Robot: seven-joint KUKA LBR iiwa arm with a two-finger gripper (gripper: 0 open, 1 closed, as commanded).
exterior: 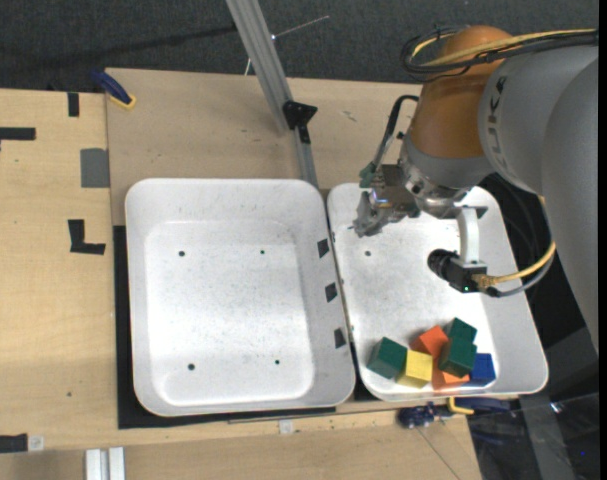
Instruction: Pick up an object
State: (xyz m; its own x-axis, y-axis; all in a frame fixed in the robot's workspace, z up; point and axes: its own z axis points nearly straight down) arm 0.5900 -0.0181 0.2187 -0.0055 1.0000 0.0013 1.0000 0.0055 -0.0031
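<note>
No word, number or brand can be read here. The arm point(543, 118) bears dark lettering beside its orange band point(463, 88), too cut off to make out.

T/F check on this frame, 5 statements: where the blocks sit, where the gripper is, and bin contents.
1. The blocks are clustered at the near end of the right bin. True.
2. The gripper is directly over the blocks. False: it is at the far end of the right bin, well apart from them.
3. The left bin holds a yellow block. False: the yellow block is in the right bin.
4. A green block sits beside the yellow block. True.
5. The arm has an orange section above the wrist. True.
</note>
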